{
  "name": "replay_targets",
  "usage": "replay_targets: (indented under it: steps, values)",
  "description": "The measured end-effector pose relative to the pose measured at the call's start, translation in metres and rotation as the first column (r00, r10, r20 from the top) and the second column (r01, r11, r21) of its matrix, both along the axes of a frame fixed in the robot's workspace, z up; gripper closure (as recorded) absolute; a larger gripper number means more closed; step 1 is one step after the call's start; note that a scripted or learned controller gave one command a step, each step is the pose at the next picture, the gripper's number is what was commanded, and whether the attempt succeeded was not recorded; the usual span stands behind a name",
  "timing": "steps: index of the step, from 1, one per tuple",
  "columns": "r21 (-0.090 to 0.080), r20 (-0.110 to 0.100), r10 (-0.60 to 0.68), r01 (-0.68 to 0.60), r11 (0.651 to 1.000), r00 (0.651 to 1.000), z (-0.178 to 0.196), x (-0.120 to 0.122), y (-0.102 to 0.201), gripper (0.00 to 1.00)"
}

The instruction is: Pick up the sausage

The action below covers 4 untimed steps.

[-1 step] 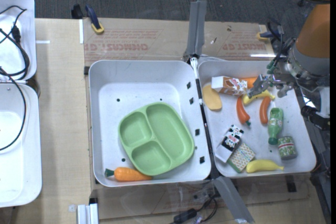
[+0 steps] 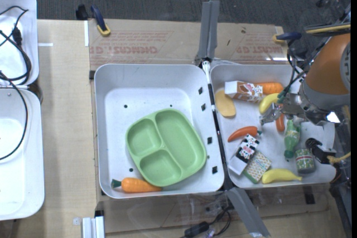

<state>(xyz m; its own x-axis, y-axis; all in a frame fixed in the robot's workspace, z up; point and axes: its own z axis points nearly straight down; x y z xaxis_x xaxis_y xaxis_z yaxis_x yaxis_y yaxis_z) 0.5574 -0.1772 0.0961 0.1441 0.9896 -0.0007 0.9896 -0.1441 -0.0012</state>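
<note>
The sausage (image 2: pixel 244 132) is a red-orange curved piece lying flat near the middle of the right bin (image 2: pixel 218 71). My gripper (image 2: pixel 273 115) hangs low over the same bin, up and to the right of the sausage and about a hand's width from it. It sits just below a yellow banana (image 2: pixel 268 102) and beside a small orange piece (image 2: pixel 280 124). The grey arm with its orange band (image 2: pixel 330 67) reaches in from the right.
In the right bin lie a snack box (image 2: pixel 244 90), a carrot (image 2: pixel 271 87), a yellow chip (image 2: pixel 225 104), a green bottle (image 2: pixel 291 139), a can (image 2: pixel 305 160), a second banana (image 2: pixel 280 175) and two small cartons (image 2: pixel 252 156). The left bin holds a green divided plate (image 2: pixel 165 147) and a carrot (image 2: pixel 136 185).
</note>
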Motion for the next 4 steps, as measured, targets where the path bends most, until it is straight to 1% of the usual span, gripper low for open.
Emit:
replay_targets:
  steps: [1,2,3,4]
  values:
    - [-0.001,0.002,-0.004,0.004,1.0,1.0,0.01,0.001,-0.001,1.0]
    - [-0.001,-0.001,-0.193,0.193,0.981,0.981,0.008,0.095,0.064,1.0]
    - [-0.004,-0.013,-0.196,0.196,0.981,0.981,0.007,0.092,0.062,0.0]
    - [-0.002,0.002,-0.183,0.183,0.983,0.983,0.068,0.073,-0.025,0.0]
